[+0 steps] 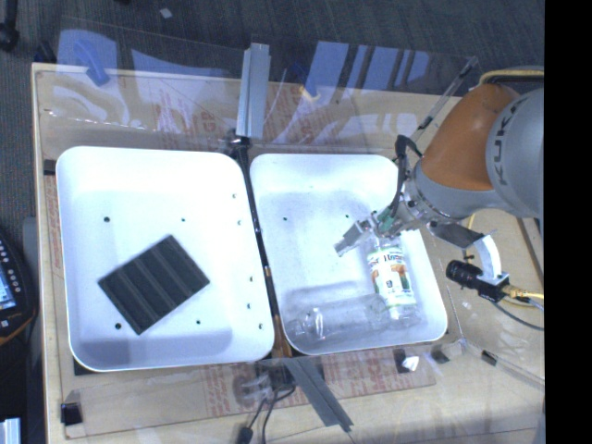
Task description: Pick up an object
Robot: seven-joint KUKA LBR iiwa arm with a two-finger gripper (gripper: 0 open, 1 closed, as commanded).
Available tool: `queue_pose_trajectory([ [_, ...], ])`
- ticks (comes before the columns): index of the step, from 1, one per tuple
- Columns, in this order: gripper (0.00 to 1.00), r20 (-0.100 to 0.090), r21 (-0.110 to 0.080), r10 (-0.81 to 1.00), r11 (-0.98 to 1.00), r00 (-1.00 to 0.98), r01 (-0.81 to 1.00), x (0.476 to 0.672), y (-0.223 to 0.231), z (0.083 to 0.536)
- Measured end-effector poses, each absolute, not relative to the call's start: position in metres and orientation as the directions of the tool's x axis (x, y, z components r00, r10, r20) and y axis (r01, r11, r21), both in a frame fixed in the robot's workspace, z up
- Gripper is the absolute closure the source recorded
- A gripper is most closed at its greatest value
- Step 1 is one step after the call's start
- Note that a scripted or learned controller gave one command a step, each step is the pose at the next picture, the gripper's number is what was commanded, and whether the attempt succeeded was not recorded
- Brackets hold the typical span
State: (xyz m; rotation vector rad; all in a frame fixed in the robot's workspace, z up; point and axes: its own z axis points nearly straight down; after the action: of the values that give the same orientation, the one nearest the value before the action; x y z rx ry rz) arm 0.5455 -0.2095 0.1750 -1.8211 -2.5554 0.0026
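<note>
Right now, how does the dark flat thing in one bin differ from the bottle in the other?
The dark ribbed slab is black and opaque; the bottle is clear with a white label. The slab is flat and rectangular; the bottle is rounded. The slab lies alone in the left bin; the bottle lies in the right bin, just below the gripper. Both lie down.

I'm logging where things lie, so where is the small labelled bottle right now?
The labelled bottle lies in the right bin, near its right wall, just below the gripper, with a clear glass lying to its lower left.
</note>
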Motion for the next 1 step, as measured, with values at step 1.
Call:
queue_pose_trajectory([
  [1,0.00,-0.001,0.000,0.985,0.172,-0.172,0.985,0.5609,-0.2108,0.1720],
])
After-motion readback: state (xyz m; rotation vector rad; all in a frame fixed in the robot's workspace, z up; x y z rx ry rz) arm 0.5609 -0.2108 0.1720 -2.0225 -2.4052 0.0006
